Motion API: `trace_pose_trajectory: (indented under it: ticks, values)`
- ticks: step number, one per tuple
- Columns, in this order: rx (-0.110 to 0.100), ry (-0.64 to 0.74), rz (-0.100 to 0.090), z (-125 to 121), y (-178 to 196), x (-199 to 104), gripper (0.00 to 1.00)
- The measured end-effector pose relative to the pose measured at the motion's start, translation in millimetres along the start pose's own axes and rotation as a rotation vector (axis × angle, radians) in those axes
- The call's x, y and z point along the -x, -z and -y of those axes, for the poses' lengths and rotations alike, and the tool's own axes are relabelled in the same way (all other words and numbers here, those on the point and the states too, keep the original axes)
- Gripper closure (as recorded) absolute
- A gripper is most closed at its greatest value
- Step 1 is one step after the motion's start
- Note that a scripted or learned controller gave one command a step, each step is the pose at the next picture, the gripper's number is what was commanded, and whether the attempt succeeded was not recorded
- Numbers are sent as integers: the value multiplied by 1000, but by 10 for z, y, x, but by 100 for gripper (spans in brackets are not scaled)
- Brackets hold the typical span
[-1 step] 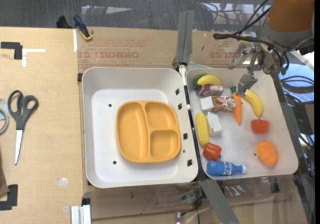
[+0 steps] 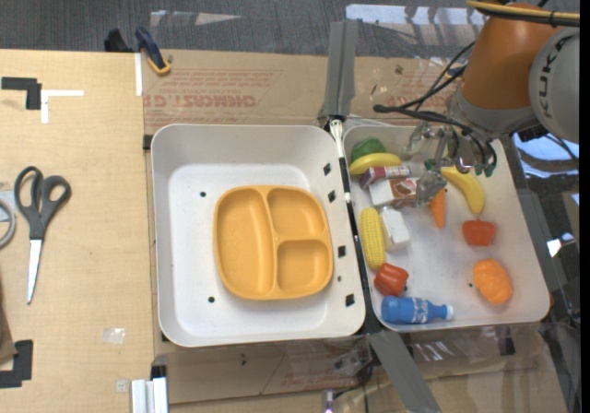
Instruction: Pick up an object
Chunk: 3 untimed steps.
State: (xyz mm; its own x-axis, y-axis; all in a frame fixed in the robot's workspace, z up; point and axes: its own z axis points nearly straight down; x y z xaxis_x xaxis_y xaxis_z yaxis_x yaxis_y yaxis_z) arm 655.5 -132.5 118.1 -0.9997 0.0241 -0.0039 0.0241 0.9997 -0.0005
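My gripper [image 2: 430,182] hangs low over the back of the right bin [image 2: 525,305], under the orange-banded wrist [image 2: 502,52]. It sits just above a brown and red packet [image 2: 398,188], between a yellow banana [image 2: 373,162] on its left and a second banana [image 2: 466,188] on its right. An orange carrot [image 2: 439,209] lies just in front of it. Further forward lie a corn cob [image 2: 371,236], a white block [image 2: 396,228], a red pepper [image 2: 391,278], a blue bottle [image 2: 415,311], a red piece [image 2: 478,233] and an orange fruit [image 2: 493,280]. A green item [image 2: 369,147] rests at the back left.
The left bin [image 2: 175,218] holds a yellow divided plate [image 2: 274,242]. Scissors [image 2: 37,204] lie on the wooden bench at far left. A blue and yellow clip [image 2: 152,50] sits on the cardboard behind the bins. Cables trail from the wrist over the right bin's back edge.
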Motion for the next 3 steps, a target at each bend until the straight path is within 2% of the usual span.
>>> trace_pose_trajectory:
  ticks: [1, 2, 3]
  values:
    - [0, -107, 1, 187, -242, -436, 0]
    - [-8, -263, 6, -138, -230, -287, 0]
    - [-5, -260, 7, -165, -136, -278, 100]
